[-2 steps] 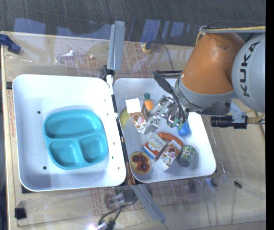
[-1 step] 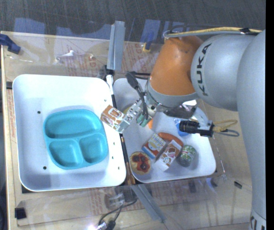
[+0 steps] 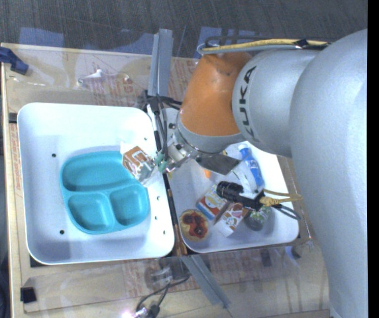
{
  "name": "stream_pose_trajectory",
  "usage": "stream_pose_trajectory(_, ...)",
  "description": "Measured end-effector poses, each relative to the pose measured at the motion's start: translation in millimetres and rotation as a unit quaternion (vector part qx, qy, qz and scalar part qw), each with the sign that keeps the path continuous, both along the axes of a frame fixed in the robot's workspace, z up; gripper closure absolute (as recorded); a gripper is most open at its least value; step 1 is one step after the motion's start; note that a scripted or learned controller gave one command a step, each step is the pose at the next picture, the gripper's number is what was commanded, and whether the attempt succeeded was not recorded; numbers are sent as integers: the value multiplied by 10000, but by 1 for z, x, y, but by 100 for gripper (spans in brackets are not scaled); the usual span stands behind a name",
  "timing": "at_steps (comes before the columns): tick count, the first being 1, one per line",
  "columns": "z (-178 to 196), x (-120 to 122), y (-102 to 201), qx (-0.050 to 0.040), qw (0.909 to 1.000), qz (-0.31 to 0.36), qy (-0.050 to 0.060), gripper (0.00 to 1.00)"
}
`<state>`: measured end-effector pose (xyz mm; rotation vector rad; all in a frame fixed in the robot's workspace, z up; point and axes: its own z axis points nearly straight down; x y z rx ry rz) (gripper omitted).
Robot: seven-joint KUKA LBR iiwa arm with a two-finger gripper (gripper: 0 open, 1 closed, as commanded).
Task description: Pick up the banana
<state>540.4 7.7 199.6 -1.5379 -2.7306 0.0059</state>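
My gripper [image 3: 159, 163] hangs over the wall between the two bins, at the left bin's right edge. Right beside it, on its left, a small brown-and-white packet [image 3: 135, 158] sits at the upper right corner of the blue tray [image 3: 103, 191]. Whether the gripper touches or holds the packet is unclear. The grey arm with its orange band [image 3: 213, 101] covers the upper half of the right bin [image 3: 289, 225] and hides what lies under it.
The blue three-compartment tray lies in the left bin [image 3: 37, 138]. In the right bin's lower part are a blue tube [image 3: 250, 167], a colourful carton [image 3: 210, 207], a round red-brown item [image 3: 194, 224], a small cup [image 3: 230, 221] and a dark can [image 3: 256, 219].
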Motion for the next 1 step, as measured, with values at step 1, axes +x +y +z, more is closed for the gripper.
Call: stream_pose_trajectory(1,51,25,32,-15,9791,-2035,-24,100)
